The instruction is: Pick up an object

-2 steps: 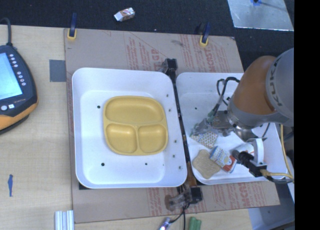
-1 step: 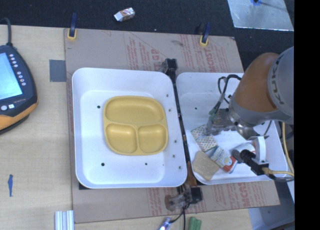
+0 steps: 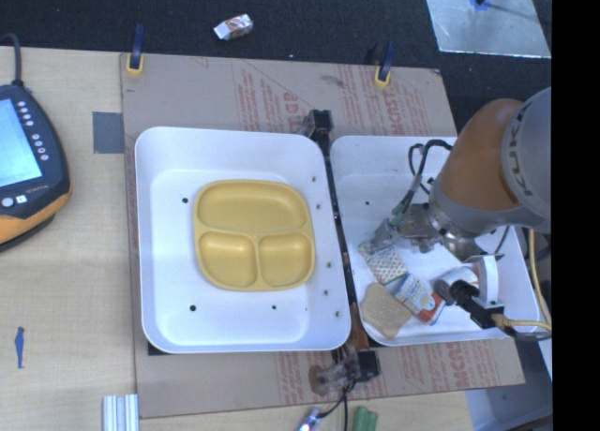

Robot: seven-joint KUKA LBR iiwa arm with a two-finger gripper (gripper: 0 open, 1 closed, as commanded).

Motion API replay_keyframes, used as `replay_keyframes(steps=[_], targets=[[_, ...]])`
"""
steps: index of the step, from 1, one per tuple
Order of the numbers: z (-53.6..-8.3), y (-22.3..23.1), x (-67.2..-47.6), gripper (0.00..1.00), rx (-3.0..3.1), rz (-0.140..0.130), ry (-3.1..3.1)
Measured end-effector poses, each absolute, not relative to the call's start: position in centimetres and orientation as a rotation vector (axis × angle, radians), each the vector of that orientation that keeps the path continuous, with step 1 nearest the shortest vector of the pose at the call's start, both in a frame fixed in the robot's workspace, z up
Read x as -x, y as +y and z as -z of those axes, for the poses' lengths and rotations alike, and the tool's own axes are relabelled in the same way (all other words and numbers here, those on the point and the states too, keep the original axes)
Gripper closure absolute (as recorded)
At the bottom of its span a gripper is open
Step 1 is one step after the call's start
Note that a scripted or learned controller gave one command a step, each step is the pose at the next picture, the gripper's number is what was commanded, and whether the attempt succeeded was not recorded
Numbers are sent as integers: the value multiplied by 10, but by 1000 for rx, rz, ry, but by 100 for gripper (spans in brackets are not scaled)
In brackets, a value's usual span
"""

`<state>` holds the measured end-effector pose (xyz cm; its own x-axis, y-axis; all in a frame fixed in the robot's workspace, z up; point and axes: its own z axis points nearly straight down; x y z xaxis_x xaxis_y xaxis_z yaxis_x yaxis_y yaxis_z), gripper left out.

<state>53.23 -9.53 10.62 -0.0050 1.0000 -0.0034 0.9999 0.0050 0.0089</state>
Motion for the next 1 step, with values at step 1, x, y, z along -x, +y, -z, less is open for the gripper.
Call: replay_keyframes(steps=[1], targets=[[-116,-96,-533,100,-2208,-4,2221]])
